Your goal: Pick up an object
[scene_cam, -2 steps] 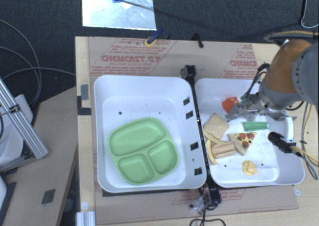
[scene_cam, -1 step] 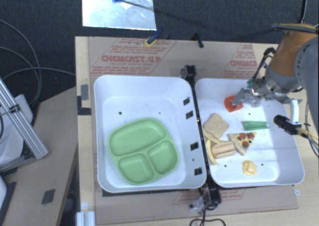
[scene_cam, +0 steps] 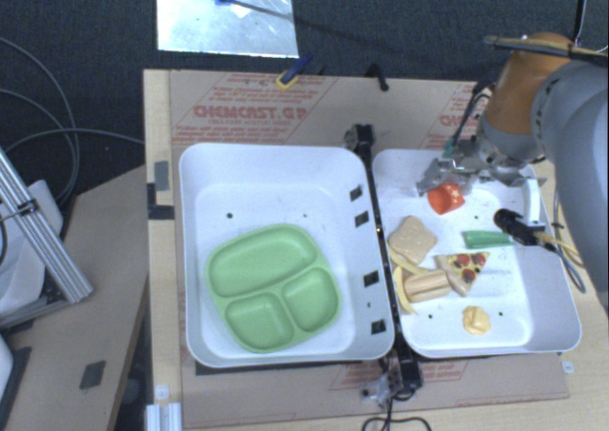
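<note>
- I see a small orange-red object point(scene_cam: 445, 198) in the right bin's far part; it sits just beneath the gripper point(scene_cam: 440, 179), touching or nearly so
- I cannot tell whether it is gripped; its upper edge is partly hidden

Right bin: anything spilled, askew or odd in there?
Nothing stands out. The toy food lies loose but inside the right bin: bread slice, pizza slice, green piece. The gripper sits right above the orange piece.
</note>
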`<action>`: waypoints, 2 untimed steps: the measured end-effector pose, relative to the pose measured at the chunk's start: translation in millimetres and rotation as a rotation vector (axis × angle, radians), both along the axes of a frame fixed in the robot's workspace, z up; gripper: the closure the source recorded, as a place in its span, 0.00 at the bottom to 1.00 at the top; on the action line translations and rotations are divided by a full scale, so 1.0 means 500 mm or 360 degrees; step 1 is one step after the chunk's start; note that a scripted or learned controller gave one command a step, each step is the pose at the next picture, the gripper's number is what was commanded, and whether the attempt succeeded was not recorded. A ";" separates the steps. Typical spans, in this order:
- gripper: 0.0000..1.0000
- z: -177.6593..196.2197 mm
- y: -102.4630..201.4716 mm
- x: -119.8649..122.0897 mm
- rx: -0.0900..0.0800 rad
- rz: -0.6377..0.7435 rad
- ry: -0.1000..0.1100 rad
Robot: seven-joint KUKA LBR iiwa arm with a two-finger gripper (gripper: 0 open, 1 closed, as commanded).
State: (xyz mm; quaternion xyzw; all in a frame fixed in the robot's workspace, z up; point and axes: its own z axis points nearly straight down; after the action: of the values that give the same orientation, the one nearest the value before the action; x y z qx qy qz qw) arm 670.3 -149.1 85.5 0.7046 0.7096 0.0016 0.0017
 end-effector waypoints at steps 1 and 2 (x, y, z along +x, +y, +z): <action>0.00 0.140 0.086 0.002 0.0001 0.0003 -0.0008; 0.00 -0.009 -0.057 -0.056 0.0000 -0.0017 0.0011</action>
State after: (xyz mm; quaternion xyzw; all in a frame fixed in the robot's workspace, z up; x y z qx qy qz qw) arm 642.2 -177.6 81.1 0.7085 0.7058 -0.0009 -0.0006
